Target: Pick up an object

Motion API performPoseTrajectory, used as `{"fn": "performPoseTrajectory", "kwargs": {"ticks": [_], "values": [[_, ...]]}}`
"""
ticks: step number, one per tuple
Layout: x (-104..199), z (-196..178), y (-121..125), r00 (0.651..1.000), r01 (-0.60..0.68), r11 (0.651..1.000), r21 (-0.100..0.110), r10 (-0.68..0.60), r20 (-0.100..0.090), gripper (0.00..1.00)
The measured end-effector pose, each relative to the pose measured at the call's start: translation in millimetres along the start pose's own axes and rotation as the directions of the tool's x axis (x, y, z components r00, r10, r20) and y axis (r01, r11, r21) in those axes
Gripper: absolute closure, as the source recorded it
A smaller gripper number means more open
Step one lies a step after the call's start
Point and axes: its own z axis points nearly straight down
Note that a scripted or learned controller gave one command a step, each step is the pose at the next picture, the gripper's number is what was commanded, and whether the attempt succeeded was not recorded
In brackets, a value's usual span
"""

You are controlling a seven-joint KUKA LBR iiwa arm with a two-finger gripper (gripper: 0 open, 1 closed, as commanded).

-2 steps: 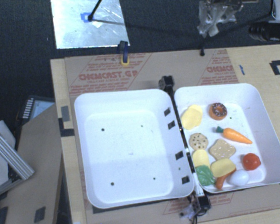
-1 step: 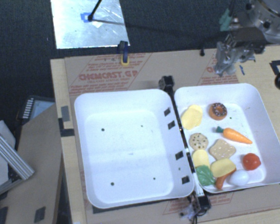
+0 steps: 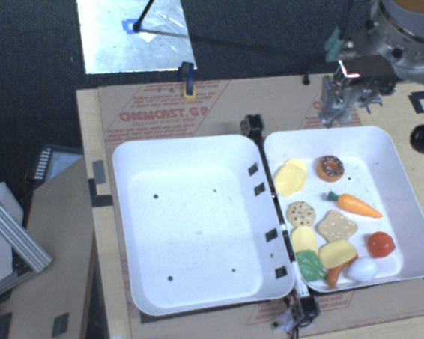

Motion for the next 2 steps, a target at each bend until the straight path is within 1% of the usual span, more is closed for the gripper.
{"fn": "performPoseTrajectory", "kwargs": {"ticks": [1,2], "values": [[9.3,1.7,60.2,1.0,-0.004,1.0,0.0,0.004,0.001,1.0],[15.5,0.9,131.0,1.0,-0.005,1.0,-0.004,0.005,0.002,1.0]]}}
